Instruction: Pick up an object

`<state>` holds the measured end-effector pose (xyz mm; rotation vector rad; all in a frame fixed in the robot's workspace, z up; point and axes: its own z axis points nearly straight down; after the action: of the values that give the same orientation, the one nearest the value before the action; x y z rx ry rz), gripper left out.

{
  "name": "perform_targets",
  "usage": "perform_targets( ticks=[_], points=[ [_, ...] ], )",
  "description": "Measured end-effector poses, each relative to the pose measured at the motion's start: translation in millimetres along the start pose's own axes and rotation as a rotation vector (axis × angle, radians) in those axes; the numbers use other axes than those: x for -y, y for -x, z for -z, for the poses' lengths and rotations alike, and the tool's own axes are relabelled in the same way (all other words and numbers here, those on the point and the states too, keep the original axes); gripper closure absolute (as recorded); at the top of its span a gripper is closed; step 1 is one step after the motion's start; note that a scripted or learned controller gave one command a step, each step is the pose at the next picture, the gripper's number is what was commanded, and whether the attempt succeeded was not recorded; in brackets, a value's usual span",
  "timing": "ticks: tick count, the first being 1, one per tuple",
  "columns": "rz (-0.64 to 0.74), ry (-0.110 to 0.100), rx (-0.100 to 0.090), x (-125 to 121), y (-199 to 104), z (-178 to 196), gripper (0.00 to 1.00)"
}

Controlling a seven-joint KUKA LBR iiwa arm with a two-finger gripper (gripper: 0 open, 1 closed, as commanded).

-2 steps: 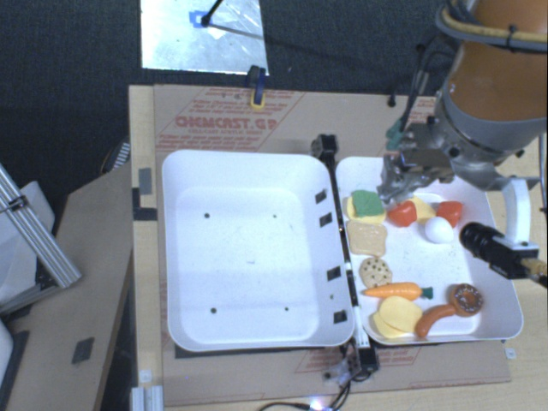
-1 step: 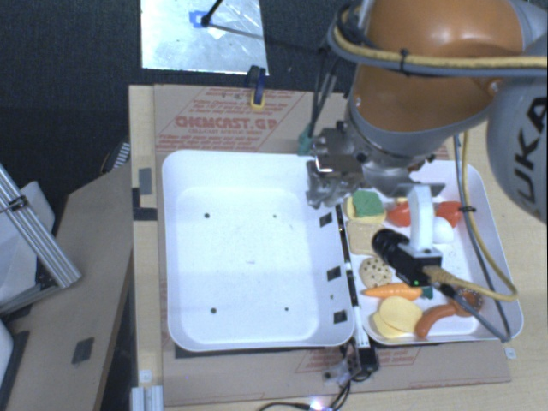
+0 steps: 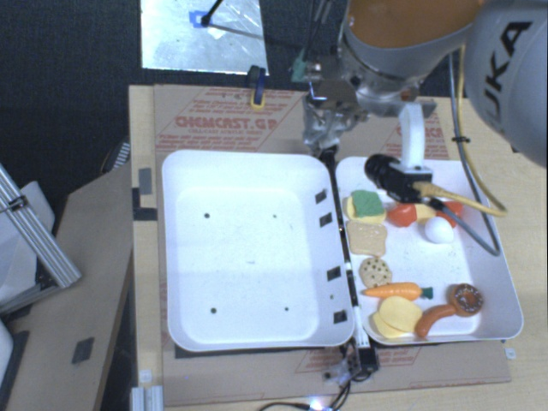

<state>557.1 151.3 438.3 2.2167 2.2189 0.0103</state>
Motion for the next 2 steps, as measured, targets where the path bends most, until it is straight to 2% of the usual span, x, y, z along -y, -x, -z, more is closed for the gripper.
perform_targets(
  ticks=[1, 2],
  points=[
    [0.011, -0.006, -0.003, 74, -57, 24, 1.00],
    [-0.002, 0.001, -0.001, 19, -39, 78, 1.00]
  ],
)
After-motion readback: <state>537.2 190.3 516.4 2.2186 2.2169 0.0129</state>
